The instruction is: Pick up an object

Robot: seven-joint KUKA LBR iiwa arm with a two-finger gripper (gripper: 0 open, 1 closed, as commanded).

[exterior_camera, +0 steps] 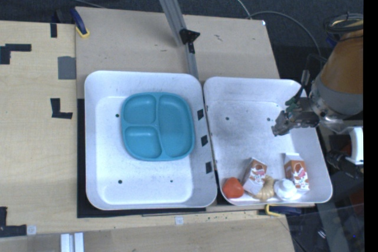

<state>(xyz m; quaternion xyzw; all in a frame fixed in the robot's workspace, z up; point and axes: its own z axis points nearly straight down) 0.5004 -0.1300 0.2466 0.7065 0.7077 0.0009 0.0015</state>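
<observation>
The pincer (282,127) hovers over the right bin's (248,91) right edge (whether clenched or released I cannot tell). The nearest target, a small carton (296,173), lies near the bin's front right corner; crowding neighbours could spoil a grasp.

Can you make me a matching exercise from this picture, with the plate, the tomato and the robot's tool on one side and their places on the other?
Things:
1. blue plate
2. red tomato
3. tool

Places:
A. over the right bin's right side, apart from the items
B. in the left bin
C. near front edge of the right bin, beside a small carton

Pairs: 1-B, 2-C, 3-A
</observation>
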